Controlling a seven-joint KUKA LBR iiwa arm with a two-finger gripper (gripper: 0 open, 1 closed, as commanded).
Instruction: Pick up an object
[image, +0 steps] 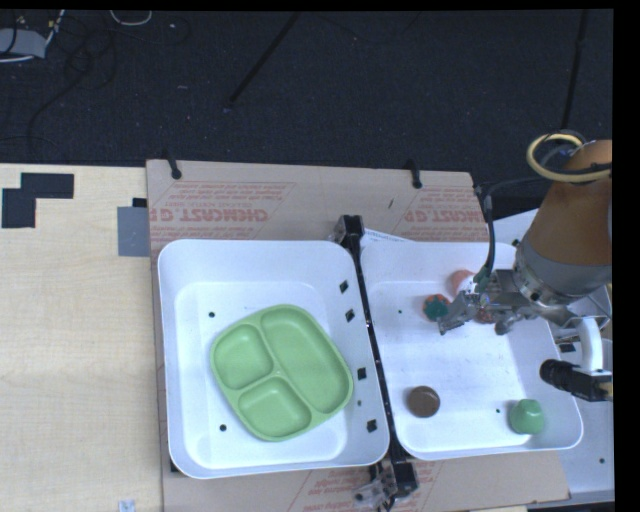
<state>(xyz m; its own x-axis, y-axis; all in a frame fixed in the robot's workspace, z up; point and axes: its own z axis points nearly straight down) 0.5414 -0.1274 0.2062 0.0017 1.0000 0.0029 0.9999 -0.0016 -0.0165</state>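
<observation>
In the right bin (560, 420), the claw (478, 312) sits by a teal object (436, 309) and a pink one (460, 280); whether it grips, I cannot tell. A brown disc (424, 401) and a green block (526, 415) lie nearer; a green tray (281, 371) fills the left bin (190, 300).

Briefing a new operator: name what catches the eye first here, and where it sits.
The green divided plate dominates the left bin. In the right bin, the gripper hangs beside a small teal object, with a brown disc and a green piece nearer the front.
</observation>
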